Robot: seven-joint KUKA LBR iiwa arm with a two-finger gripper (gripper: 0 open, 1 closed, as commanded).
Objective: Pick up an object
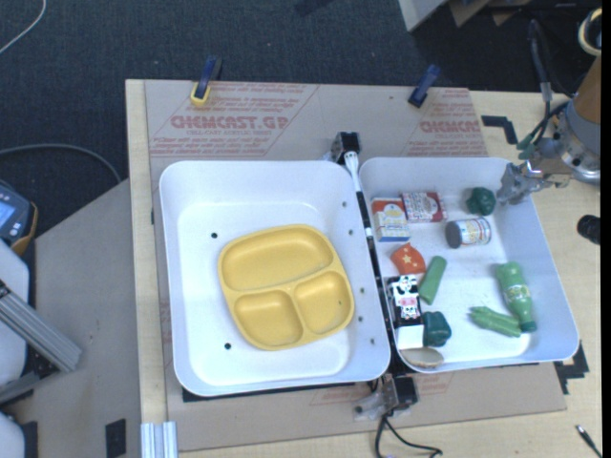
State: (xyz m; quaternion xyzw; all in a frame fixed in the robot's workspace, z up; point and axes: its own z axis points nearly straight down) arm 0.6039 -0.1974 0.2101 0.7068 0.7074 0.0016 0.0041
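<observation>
The right bin (549, 256) holds several small items. Among them are a dark green ball (480, 199), a small can (468, 232) on its side, a green bottle (513, 294) and a green cucumber-like piece (433, 280). A red and white carton (389, 219) and a red packet (422, 205) lie at the bin's far left. My gripper (518, 181) hangs over the bin's far right corner, just right of the dark green ball, with nothing visibly held.
The left bin (191, 218) holds a yellow divided plate (286, 284). Near the right bin's front lie a cow-patterned carton (408, 299), a teal cup (436, 328) and a green pod (495, 322). Clamps (201, 91) hold the board at the back.
</observation>
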